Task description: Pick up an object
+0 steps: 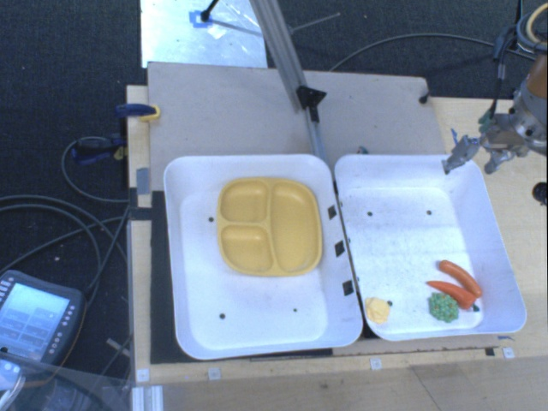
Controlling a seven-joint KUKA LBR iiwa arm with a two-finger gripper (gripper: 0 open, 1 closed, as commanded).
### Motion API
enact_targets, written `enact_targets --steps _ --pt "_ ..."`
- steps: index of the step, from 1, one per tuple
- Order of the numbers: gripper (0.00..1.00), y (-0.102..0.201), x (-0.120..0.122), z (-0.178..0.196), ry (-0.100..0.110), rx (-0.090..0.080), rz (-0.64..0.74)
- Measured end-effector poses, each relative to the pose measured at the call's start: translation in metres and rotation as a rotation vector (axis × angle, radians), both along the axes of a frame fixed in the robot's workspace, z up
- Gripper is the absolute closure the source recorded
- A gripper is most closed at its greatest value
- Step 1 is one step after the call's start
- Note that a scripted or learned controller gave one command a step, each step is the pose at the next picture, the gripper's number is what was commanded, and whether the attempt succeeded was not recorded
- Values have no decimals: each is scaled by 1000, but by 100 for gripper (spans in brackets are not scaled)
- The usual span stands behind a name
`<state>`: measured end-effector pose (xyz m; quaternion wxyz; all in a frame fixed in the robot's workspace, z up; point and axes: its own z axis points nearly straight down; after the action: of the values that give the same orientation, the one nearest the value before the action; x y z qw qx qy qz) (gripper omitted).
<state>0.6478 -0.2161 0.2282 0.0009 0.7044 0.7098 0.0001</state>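
carrots (pixel 456 282) | broccoli (pixel 443 307) | yellow piece (pixel 377 310) | right bin, near edge

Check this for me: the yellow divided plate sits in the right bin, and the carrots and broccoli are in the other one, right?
Not quite. The camera view shows the yellow divided plate in the left bin; the carrots and broccoli lie in the right bin.

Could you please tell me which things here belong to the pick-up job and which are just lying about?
For the job: pincer; orange carrots; green broccoli piece; small yellow piece; yellow divided plate; right bin; left bin.

Lying about: blue clamp; teach pendant; cables.
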Motion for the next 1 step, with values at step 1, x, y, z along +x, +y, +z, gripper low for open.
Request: enact_targets --steps 1 --pt "0 0 0 0 0 -1 1"
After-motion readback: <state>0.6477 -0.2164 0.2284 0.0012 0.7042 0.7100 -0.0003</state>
